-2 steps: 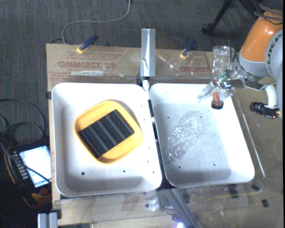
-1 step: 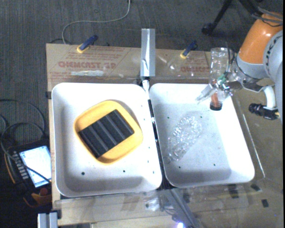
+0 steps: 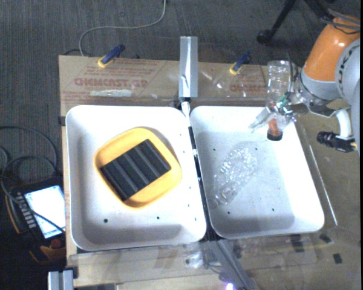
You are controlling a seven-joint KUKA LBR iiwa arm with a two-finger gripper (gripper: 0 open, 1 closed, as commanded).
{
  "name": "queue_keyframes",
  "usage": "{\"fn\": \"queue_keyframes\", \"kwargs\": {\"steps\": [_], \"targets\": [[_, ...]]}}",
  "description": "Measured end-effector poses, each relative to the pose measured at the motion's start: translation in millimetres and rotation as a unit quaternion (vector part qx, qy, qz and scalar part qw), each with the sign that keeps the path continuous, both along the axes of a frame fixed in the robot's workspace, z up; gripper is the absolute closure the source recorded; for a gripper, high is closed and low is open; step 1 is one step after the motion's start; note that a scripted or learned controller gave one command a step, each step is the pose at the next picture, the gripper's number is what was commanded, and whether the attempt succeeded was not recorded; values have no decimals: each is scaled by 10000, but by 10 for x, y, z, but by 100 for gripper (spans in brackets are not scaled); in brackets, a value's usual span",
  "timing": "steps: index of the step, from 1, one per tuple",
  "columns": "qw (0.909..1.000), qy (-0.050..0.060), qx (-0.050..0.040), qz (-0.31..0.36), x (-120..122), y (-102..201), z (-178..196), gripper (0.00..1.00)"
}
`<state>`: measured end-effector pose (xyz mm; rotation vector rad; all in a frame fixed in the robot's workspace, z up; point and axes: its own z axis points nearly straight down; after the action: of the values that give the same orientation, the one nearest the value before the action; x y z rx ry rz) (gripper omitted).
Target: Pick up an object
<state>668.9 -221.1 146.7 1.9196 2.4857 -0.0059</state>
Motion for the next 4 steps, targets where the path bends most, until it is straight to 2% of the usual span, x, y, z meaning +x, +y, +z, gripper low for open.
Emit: {"fn": "queue_keyframes", "kwargs": {"steps": [1, 2, 3, 4], "targets": [[10000, 0, -10, 6, 5, 10, 92, 100], [9993, 13, -6, -360, -16, 776, -497, 100], [9998, -8, 8, 193, -77, 1382, 375, 100], [9998, 5, 17, 197, -80, 1393, 449, 100]]}}
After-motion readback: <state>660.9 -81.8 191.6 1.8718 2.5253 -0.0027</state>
